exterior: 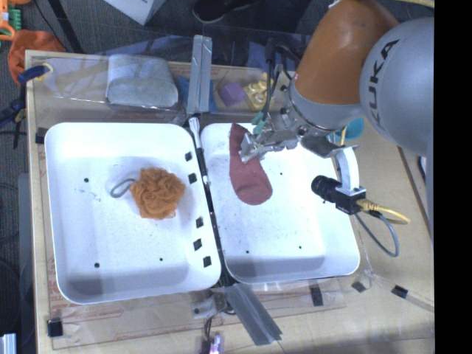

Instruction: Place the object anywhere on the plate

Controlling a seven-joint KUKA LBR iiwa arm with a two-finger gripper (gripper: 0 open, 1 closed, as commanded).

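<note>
A dark red, flat, elongated thing (251, 183) lies in the right bin (295, 257), near its back left corner, with its upper end by the divider. My gripper (253, 144) hangs over the upper part of this red thing, touching or just above it. An orange tangled scrubber (156, 192) with a grey loop (122, 189) rests in the middle of the left bin (88, 271). I see nothing I can name as a plate.
Behind the bins sit a grey pouch (142, 83), a purple block (233, 93) and a yellow thing (258, 91). A black cylinder with a yellow cable (332, 190) hangs from the arm over the right bin's right side.
</note>
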